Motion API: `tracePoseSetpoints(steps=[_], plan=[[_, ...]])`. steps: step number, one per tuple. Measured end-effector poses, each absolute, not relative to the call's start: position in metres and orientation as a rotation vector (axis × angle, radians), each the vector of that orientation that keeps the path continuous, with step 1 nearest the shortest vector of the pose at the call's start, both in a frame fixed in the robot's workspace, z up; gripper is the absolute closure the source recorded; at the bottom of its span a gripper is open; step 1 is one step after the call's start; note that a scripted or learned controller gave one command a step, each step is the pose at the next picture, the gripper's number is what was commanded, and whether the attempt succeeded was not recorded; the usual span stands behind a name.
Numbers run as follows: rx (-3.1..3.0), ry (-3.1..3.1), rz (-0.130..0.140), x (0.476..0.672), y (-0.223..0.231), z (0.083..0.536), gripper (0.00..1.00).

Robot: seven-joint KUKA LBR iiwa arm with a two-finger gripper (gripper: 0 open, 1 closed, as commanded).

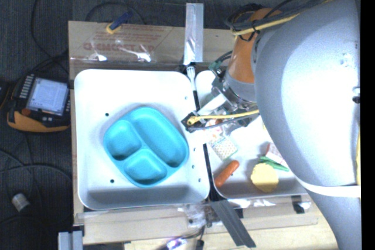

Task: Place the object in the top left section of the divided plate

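Observation:
A blue divided plate (146, 144) with three sections lies tilted in the left bin (94, 91). Its top left section holds nothing. My gripper (218, 123) hangs over the left side of the right bin, close to the wall between the two bins, and the wrist hides its tips. Just below it lies a small white patterned object (223, 148). Nearer the front of the right bin lie an orange carrot-like piece (226, 171), a yellow block (265, 177) and a green-and-white item (273, 161).
The grey arm (310, 85) covers most of the right bin (258, 193). A clear plastic bag (126, 44) lies on cardboard behind the left bin. A handheld device (44, 99) sits on the floor at the left.

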State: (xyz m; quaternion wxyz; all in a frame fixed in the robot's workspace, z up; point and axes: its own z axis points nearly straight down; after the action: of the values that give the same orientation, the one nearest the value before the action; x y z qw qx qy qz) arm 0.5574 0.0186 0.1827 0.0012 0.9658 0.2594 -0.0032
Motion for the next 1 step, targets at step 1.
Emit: tracePoseSetpoints(steps=[1], plan=[[3.123,0.322,0.002,0.4841,0.0376,0.1857,1.00]])
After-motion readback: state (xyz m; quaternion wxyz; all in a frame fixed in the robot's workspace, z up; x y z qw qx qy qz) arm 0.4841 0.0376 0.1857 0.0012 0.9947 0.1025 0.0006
